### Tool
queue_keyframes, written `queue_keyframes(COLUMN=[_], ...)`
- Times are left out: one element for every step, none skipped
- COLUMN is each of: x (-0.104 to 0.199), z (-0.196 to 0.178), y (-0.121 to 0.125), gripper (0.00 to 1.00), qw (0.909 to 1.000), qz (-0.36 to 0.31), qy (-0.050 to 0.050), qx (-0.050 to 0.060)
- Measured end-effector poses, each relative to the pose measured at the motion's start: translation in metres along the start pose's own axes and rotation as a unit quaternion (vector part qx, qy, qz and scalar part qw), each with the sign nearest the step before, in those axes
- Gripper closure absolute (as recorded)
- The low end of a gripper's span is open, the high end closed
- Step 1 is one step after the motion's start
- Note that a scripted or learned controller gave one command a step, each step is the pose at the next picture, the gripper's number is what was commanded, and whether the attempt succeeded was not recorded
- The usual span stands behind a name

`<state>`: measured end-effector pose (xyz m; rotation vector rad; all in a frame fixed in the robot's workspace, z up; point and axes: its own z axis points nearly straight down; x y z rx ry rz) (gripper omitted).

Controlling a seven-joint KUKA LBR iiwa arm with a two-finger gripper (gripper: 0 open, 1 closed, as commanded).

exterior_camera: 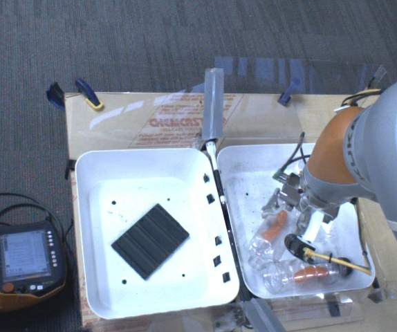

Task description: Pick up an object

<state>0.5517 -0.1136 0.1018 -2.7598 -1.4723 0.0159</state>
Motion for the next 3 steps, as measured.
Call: queue_keyframes(x=[-0.039, 0.016, 0.051], z=[0.003, -0.130, -0.137], y=[-0.009, 0.003, -0.059], gripper=[1.00, 1.00, 1.00], qw=[0.9974, 0.9998, 0.9958], qz=[0.072, 0.019, 0.092], qy=[0.005, -0.002, -0.002], qx=[-0.009, -0.004, -0.003])
